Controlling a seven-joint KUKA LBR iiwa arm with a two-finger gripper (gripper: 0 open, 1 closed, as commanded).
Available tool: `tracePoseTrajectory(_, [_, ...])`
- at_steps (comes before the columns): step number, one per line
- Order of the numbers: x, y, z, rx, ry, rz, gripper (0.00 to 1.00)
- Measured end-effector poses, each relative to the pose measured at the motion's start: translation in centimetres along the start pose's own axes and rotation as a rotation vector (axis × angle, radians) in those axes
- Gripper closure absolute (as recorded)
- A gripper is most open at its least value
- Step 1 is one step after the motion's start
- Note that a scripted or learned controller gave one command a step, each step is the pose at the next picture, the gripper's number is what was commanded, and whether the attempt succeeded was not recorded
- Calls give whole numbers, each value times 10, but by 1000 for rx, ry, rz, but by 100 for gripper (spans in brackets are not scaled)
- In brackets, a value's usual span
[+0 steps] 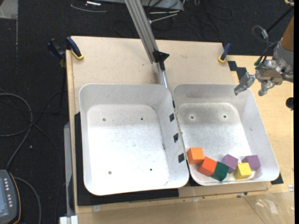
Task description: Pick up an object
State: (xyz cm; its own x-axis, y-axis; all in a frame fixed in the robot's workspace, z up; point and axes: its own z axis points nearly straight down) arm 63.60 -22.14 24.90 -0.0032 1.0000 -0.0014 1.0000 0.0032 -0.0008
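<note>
Approach step, by the look of it: two-finger metal gripper (254, 84) spread and empty over the right white plastic bin's (261, 129) far corner, well apart from small coloured foam cubes (223, 164) clustered at its near edge, next calling for a reach toward and descent onto one.

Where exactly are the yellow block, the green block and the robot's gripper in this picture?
yellow block (242, 170): camera view, on its top face.
green block (220, 171): camera view, on its top face.
gripper (254, 86): camera view, midway between its two fingertips, above the right bin's far corner.
</note>
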Motion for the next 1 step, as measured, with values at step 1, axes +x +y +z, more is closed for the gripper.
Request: tracePoseTrajectory(1, [23, -5, 158, 5, 2, 0, 0])
